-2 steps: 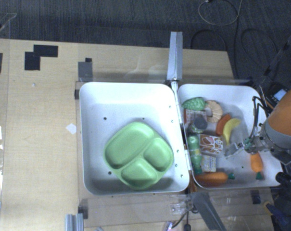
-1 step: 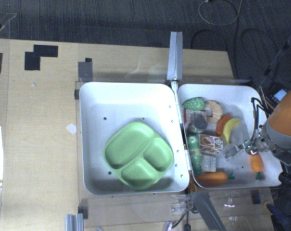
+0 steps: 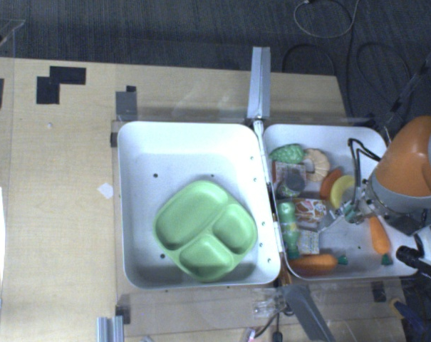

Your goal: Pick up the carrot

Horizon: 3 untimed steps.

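An orange carrot (image 3: 315, 263) with a small green end lies along the front wall of the right bin (image 3: 357, 131). A second orange, carrot-like piece (image 3: 379, 235) lies near the bin's right side, partly under the arm. My gripper (image 3: 349, 213) hangs low over the middle of the right bin, beside a yellow piece (image 3: 341, 188). It is up and to the right of the front carrot and just left of the second orange piece. The wrist hides what lies under it.
The right bin also holds a green leafy item (image 3: 288, 152), a tan round item (image 3: 318, 161), an orange-red piece (image 3: 331, 179), a grey can (image 3: 293, 182) and printed packets (image 3: 309, 212). A green divided plate (image 3: 204, 230) lies in the left bin (image 3: 140, 191). A black cable (image 3: 357, 164) loops by the wrist.
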Tool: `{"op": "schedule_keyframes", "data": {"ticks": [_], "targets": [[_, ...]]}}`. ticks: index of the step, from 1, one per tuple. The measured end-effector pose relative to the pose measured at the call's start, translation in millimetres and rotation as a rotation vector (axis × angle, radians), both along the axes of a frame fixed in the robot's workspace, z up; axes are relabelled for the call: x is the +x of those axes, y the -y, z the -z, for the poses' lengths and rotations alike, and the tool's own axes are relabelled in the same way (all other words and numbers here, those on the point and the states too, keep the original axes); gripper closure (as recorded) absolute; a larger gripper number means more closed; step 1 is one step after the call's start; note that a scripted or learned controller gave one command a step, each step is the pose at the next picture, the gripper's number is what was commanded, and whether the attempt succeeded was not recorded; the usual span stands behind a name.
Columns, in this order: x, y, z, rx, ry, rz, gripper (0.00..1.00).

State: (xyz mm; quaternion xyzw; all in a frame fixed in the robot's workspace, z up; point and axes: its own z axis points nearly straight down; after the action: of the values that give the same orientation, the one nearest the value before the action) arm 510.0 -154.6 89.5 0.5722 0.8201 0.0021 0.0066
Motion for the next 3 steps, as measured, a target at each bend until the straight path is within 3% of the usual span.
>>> {"op": "schedule_keyframes", "data": {"ticks": [1, 2, 3], "targets": [[-17.8, 47.2, 0.4, 0.006, -0.001, -0.107, 0.00], [-16.1, 46.5, -10.7, 0.005, 0.003, -0.107, 1.00], [-16.2, 46.7, -10.6, 0.005, 0.003, -0.106, 0.00]]}}
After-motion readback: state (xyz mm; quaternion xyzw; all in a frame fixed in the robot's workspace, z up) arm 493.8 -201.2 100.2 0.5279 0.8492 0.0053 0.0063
